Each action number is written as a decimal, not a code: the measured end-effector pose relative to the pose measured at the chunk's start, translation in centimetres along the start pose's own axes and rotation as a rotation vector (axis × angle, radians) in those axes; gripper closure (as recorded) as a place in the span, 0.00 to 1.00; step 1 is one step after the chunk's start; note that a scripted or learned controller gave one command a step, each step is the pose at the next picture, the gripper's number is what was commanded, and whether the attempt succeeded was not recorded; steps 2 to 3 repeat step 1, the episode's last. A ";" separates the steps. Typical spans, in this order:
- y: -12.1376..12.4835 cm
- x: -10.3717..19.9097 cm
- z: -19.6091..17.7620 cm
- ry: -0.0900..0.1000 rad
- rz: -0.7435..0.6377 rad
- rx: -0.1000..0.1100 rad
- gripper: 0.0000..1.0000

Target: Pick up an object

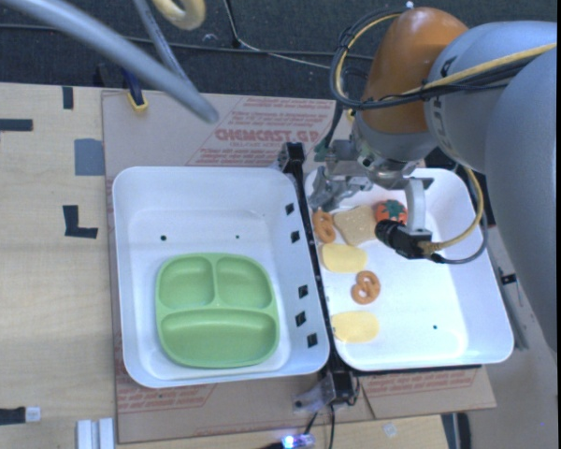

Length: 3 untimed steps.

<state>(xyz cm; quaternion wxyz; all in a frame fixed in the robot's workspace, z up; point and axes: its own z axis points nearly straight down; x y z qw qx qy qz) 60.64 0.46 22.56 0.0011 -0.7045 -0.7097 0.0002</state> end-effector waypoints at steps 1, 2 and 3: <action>-0.8 6.4 -0.4 0.001 -0.001 0.000 1.00; -0.8 6.4 -0.4 0.001 -0.001 0.000 1.00; -0.8 6.4 -0.4 0.001 -0.001 0.000 1.00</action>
